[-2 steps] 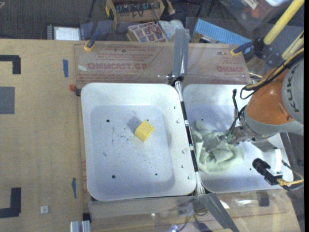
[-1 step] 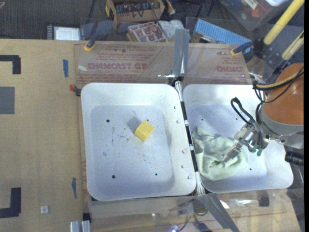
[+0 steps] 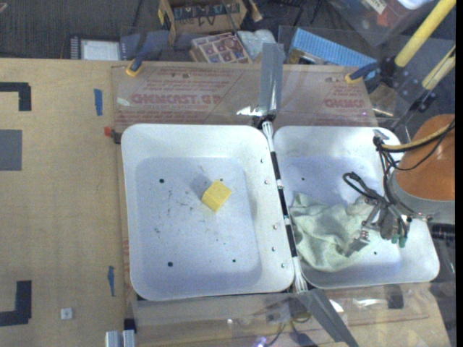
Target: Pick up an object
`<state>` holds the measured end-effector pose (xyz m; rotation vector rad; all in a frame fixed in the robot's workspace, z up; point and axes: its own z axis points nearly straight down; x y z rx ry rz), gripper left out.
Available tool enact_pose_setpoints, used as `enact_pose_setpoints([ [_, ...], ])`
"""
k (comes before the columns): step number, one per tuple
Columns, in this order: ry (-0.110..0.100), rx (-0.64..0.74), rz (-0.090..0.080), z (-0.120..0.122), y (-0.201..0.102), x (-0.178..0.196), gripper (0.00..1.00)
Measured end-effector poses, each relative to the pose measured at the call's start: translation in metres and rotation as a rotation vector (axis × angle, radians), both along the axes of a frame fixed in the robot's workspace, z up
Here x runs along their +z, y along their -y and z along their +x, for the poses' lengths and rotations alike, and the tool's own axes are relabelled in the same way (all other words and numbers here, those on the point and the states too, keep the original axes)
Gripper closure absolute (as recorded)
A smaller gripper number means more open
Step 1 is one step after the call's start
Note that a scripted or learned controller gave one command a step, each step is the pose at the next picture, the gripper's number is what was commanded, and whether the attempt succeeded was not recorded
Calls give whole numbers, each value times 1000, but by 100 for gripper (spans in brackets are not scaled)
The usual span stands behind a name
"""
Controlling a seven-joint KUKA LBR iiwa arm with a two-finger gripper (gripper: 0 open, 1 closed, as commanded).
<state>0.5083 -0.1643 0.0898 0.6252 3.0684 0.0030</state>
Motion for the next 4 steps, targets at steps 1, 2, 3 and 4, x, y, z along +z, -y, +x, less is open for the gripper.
enact_pose_setpoints([
  [1, 9, -122, -4, -24, -46, 1, 0],
  [2, 8, 350, -8, -24, 13, 0, 0],
  [3, 16, 347, -11, -22, 13, 12, 100],
  [4, 16, 348, -11, -22, 13, 12, 0],
])
